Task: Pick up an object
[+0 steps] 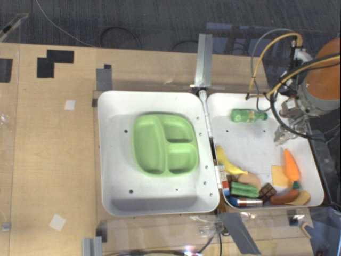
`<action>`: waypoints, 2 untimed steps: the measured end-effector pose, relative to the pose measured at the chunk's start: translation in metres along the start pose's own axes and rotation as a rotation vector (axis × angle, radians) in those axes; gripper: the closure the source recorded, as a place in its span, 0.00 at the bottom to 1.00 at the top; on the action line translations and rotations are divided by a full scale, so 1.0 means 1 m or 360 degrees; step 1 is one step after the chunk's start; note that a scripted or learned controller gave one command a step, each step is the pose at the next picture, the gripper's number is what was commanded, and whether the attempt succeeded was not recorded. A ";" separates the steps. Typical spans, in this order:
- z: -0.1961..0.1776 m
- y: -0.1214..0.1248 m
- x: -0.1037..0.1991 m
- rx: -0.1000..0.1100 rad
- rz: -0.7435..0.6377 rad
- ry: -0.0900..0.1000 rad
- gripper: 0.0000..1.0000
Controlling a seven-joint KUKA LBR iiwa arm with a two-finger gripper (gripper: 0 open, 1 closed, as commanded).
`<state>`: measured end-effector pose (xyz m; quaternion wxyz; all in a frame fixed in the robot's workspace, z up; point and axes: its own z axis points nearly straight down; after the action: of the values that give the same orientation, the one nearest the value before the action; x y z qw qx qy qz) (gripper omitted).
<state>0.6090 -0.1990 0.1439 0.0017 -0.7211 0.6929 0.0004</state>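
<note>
We can read no writing on anything here; the bottle's label is too small and blurred to make out. That bottle is green with a paler band round its middle, and it lies on its side near the back of the right bin, pointing left to right, apart from the other pieces.

The rest of the right bin's load is gathered along its front and right sides. A carrot, orange with a dark green tip, lies lengthwise by the right wall, with a yellow cheese wedge touching it on the left. A banana lies near the left wall. Along the front edge we see a green block, a chocolate piece, a reddish sausage, a tan bread roll, and a red cylinder, packed close together.

The left bin holds a green divided tray, sitting flat about its centre, with one long compartment and two smaller ones.

The gripper hangs over the right bin's back right part, just above the carrot's near end and to the right of the bottle. It seems to hold nothing, though we cannot tell whether the jaws are spread or closed from this angle.
</note>
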 end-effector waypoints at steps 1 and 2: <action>-0.122 -0.024 -0.056 0.0032 0.0011 0.0007 1.00; -0.015 -0.002 -0.036 -0.0001 -0.0463 -0.0002 1.00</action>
<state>0.6097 -0.1626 0.1589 0.0020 -0.8139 0.5810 0.0008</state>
